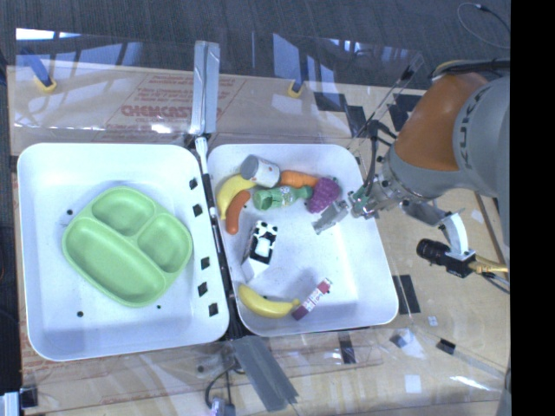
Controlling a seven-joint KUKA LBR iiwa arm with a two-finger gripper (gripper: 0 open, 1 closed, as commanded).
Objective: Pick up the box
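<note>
**Box not yet picked, jaws over right bin**

Wooden worktop (434,319), clear sheeting at the back, two white bins side by side. Left bin (43,319) has a green divided plate (127,243) in it. Right bin (368,293) holds the clutter.

I read the box (263,242) as the small black-and-white carton lying near the middle of the right bin, a bit toward the left wall. It sits flat on the bin floor, tilted slightly, nothing touching it that I can see. Banana (264,302) lies below it near the front wall, with a small red-and-white pack (312,299) just beside the banana's right end. Above the box: a second banana (230,193), carrot (232,217), green item (279,198), purple grapes (324,194), an orange piece (298,179), and a grey-white can (260,172) along the back.

Arm (451,141) comes in from the right, orange band visible. Gripper (331,217) hangs over the right side of the right bin, just below the grapes, well apart from the box. I can't tell how far the jaws are spread; they look like one grey blur at this size. Nothing visible between them.

Progress, my call: nothing done on the grasp. Box is untouched on the bin floor. Left to do: move left over the box, line up, come down, close, lift.
</note>
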